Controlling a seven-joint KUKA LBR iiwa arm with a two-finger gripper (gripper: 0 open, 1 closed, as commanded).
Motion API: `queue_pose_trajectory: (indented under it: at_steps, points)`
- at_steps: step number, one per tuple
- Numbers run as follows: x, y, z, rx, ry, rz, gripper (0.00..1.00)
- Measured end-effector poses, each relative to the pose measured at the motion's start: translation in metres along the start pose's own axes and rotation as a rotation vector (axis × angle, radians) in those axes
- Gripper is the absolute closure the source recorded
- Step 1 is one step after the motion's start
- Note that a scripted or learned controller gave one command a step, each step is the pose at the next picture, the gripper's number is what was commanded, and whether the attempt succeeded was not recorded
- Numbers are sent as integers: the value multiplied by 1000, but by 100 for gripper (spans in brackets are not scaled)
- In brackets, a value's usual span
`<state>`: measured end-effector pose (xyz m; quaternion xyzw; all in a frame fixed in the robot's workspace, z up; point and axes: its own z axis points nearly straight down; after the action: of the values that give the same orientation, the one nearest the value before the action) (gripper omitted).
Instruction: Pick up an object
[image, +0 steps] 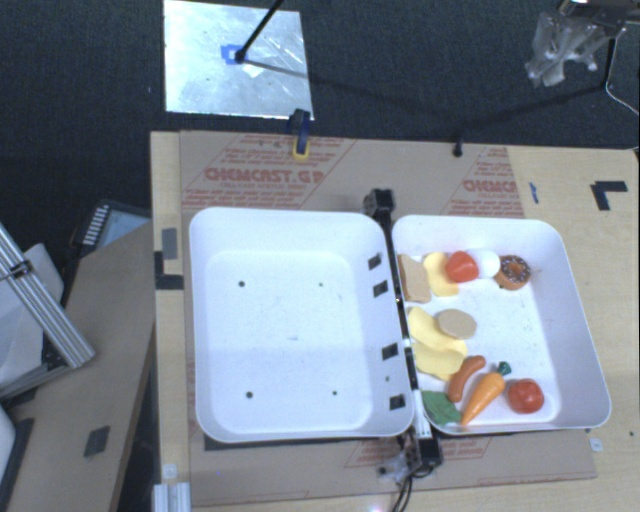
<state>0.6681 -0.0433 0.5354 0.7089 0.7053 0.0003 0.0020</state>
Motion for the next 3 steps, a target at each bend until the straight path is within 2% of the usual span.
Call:
queue_pose_trajectory:
  at_steps: [1, 3]
  points:
    - [-66, 0, 0, 0, 0, 0, 100]
    - [-166, 1, 1, -1, -1, -2, 100]
